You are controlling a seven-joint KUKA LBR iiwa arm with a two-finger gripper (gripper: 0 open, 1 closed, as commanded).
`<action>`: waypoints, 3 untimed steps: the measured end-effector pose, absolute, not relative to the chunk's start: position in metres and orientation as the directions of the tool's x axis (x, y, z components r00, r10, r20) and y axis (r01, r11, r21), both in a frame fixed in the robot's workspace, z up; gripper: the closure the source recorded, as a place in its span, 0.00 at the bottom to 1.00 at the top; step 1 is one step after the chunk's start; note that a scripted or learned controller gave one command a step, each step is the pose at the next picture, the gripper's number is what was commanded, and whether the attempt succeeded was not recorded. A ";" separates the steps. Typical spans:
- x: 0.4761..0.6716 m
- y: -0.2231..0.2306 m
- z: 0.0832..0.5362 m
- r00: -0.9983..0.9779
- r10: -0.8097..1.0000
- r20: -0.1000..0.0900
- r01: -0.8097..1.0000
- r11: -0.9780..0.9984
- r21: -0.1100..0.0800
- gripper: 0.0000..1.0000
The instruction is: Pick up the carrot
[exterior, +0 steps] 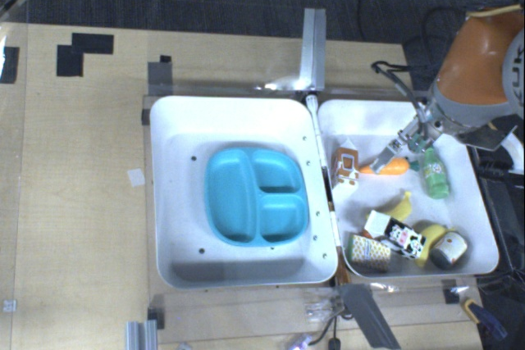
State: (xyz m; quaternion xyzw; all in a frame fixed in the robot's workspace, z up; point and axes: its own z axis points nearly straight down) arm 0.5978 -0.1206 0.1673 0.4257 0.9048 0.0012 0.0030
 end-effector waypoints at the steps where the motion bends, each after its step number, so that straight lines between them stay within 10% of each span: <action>1: 0.616 -0.167 0.148 -0.741 0.672 -0.007 0.672 0.741 0.005 0.00; 2: 0.630 -0.167 0.089 -0.755 0.656 -0.012 0.656 0.755 0.007 0.00; 3: 0.633 -0.166 0.103 -0.755 0.655 -0.016 0.655 0.755 0.012 1.00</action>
